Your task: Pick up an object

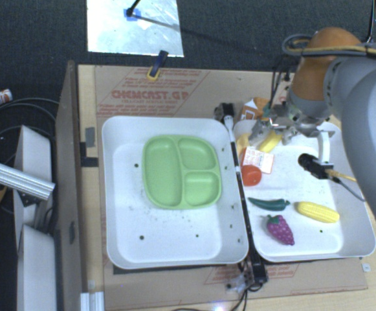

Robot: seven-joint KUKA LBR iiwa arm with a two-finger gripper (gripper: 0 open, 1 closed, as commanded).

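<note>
Tool (270, 127) low in right bin (344, 240), over yellow item (268, 142) — grip state unclear; cardboard bench top (155, 91), dark carpet (32, 31) beyond.

a green divided plate (178, 172) lies in the left bin (129, 238). in the right bin (343, 235) the gripper (267, 132) hangs over a banana (269, 142), well apart from corn (317, 212) and grapes (280, 229).

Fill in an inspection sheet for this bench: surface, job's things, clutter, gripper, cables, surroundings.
Surface: left bin and right bin, side by side on cardboard.
Job's things: right bin holds corn, grapes, green pepper, red toy, packet, yellow piece.
Clutter: green divided plate in left bin.
Gripper: gripper above the yellow piece; hold unclear.
Cables: black coils left of the bench.
Surroundings: silver sheet on dark floor.
</note>
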